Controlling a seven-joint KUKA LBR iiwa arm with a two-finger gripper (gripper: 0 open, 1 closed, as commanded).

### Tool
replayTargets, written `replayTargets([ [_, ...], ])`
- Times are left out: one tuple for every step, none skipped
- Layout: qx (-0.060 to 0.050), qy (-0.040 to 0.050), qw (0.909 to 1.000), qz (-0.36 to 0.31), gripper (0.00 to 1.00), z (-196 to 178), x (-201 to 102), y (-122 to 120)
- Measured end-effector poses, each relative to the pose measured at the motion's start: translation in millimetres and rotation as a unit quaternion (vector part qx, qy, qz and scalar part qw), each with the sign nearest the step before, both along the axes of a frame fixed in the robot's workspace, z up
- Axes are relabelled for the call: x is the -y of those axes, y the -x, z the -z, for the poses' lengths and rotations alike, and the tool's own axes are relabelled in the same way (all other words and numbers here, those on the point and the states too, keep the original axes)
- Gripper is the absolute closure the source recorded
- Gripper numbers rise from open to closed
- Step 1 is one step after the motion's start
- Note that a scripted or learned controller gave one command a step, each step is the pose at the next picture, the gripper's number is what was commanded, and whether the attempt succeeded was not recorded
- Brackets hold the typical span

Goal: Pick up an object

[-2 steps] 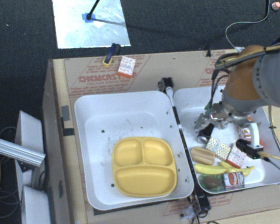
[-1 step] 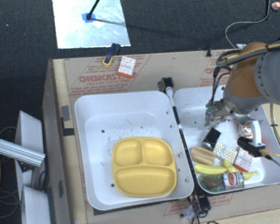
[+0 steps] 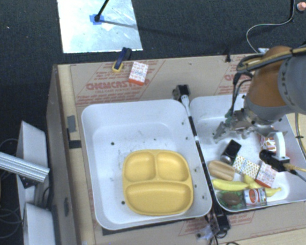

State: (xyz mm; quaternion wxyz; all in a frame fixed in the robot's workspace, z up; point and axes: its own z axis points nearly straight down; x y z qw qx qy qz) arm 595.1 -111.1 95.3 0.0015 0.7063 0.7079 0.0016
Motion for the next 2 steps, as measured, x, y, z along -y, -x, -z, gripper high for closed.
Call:
replayTargets([
  [-0.002,0.0001,1.0000,0.001,0.00,11,12,35],
  [0.001,0.0001,1.0000,0.000,1.00,0,12,33],
])
